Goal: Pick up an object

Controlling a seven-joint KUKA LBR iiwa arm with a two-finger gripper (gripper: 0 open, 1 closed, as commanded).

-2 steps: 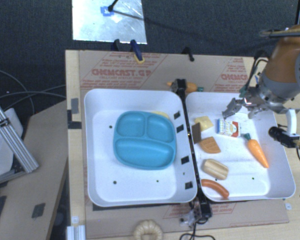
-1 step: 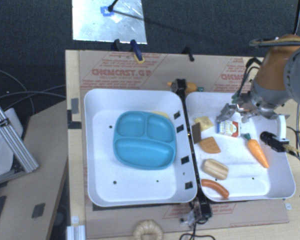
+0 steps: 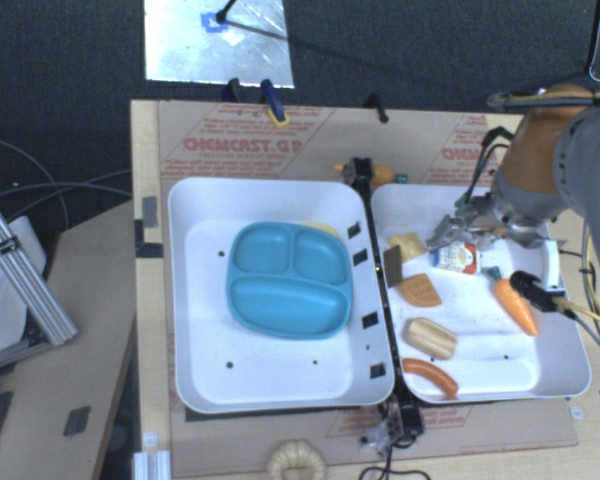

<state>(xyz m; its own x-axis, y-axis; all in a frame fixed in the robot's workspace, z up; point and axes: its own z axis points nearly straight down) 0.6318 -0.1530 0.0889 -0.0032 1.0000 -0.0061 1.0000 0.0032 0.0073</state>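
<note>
End effector (image 3: 458, 230) hung low in the right bin (image 3: 560, 368), directly over the small carton (image 3: 456, 258); its grip state could not be told.

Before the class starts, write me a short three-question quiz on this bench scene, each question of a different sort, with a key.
1. True or false: the blue divided plate lies in the left bin.
2. Multiple choice: which item lies nearest the front edge of the right bin? A) carrot B) sausage C) cheese wedge
3. Fill in: the gripper sits above the ____ part of the right bin, close to the small red and white packet.

Key:
1. True.
2. B, the sausage, just in front of the bread roll.
3. Back (far) part.
</note>
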